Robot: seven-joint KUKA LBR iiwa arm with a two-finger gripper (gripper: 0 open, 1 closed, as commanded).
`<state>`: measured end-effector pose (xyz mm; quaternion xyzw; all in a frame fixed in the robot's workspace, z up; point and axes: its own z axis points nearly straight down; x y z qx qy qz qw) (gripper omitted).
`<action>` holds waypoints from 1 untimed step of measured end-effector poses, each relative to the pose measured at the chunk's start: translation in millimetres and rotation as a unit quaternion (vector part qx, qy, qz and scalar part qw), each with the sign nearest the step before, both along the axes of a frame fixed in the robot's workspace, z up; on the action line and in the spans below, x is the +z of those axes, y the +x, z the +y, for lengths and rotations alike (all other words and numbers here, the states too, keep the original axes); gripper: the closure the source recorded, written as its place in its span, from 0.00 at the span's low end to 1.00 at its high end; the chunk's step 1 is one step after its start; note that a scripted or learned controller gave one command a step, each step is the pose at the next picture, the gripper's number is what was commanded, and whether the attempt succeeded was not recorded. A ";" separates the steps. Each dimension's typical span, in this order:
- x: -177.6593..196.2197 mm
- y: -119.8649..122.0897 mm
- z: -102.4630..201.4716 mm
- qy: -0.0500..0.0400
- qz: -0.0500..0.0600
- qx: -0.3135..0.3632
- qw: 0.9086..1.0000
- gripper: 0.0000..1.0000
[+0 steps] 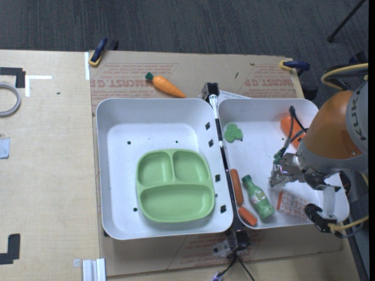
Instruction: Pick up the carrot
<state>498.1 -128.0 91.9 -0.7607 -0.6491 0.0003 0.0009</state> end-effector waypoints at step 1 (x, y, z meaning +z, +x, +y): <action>84.8 -19.6 -57.1 -0.001 -0.002 0.093 0.996 1.00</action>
